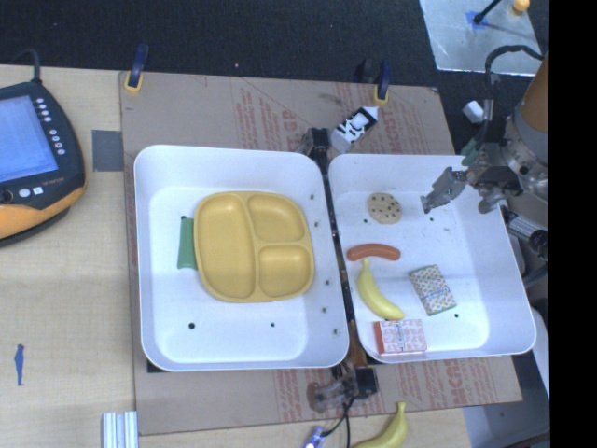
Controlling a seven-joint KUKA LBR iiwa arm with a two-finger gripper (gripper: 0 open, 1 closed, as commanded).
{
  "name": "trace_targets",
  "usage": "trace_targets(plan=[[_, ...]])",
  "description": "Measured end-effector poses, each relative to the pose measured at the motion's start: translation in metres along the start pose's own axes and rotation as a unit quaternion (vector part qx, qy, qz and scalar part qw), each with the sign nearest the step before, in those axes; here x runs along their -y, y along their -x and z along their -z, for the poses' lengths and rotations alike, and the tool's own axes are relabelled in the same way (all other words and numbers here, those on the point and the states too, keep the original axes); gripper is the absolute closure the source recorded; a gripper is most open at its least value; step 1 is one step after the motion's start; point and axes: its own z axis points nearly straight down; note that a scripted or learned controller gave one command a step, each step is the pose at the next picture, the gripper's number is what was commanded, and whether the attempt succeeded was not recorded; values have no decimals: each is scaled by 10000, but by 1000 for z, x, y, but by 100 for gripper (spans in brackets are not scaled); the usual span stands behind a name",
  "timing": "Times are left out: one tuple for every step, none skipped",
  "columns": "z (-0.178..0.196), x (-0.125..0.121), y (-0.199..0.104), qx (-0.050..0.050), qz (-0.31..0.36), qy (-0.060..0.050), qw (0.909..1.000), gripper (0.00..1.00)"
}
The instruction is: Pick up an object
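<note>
Lowest in view, a second banana (390, 429) lies on the bench outside the bins. Right bin (485, 339) contents: red-and-white carton (400, 337) at the near rim, yellow banana (377, 291), patterned packet (433, 289), sausage (374, 252), round cookie (383, 207). Bare white floor lies open toward the far right corner. Left bin (163, 334) holds a yellow divided tray (253, 245) over a green item (186, 243). Gripper (464, 191) hangs over the right bin's far side, fingers spread apart, holding nothing, well apart from the cookie.
</note>
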Motion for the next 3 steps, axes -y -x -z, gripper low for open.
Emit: trace_targets(plan=[[-92,-39,14,6,1,-16,10000,0],[-197,-106,0,7,3,-18,10000,0],[-195,-108,15,8,-4,13,10000,0]])
